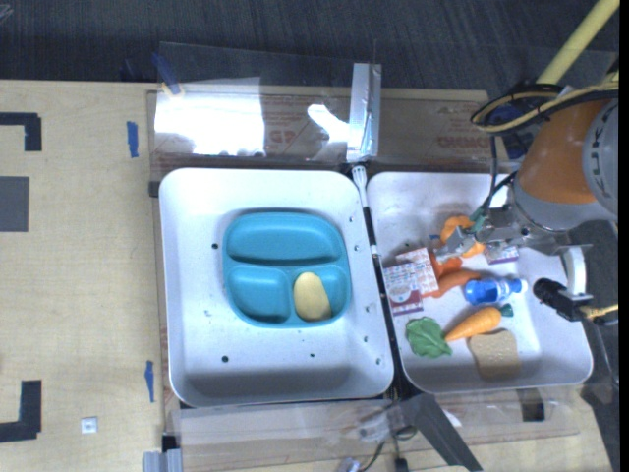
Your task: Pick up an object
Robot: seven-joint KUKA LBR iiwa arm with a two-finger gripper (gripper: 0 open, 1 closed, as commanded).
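Your arm (575, 160) is reaching in from the right, its orange band sitting over the upper right corner of the right bin (565, 362). The gripper (470, 242) is hanging low inside that bin, among the cluster of items near its middle. You are looking at it from above and at a slant, and the wrist is covering most of it, so you cannot tell how it is set or whether anything is caught in it.

Just beside the gripper, an orange piece (454, 228) is lying toward the back of the bin, and another orange piece (454, 281) is lying just in front of it. A red and white packet (411, 275) is resting against the left wall of the same bin. A small blue bottle (489, 290) is lying on its side near the middle. In front of that, a toy carrot (474, 321) is lying at a slant, its tip pointing at a green leafy piece (427, 336). What is probably a slice of toy bread (494, 352) is lying near the front wall, touching the carrot's thick end.

In the left bin (197, 352), a blue divided tray (283, 236) is sitting in the middle. A yellow egg-shaped object (312, 296) is resting in the tray's front right compartment. All of these items are lying on the bin floors or in the tray.
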